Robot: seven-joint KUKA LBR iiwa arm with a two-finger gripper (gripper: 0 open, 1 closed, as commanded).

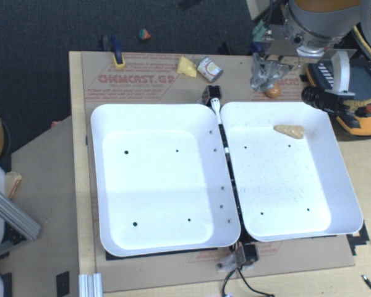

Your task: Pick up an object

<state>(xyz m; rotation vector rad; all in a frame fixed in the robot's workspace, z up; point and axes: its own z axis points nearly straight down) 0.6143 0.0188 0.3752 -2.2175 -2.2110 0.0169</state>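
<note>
Gripper behind the right bin, tan lump inside it

Going left to right, the gripper hangs past the right bin's far rim; the lump lies near that rim, slightly right and nearer the camera, long axis across. Finger spread cannot be told.

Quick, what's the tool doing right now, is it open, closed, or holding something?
Tool: cannot be told. It sits above the bench behind the right bin, next to a small orange-brown object.

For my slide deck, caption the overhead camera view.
Gripper poised above the right bin's far rim; a tan object lies inside.
</note>
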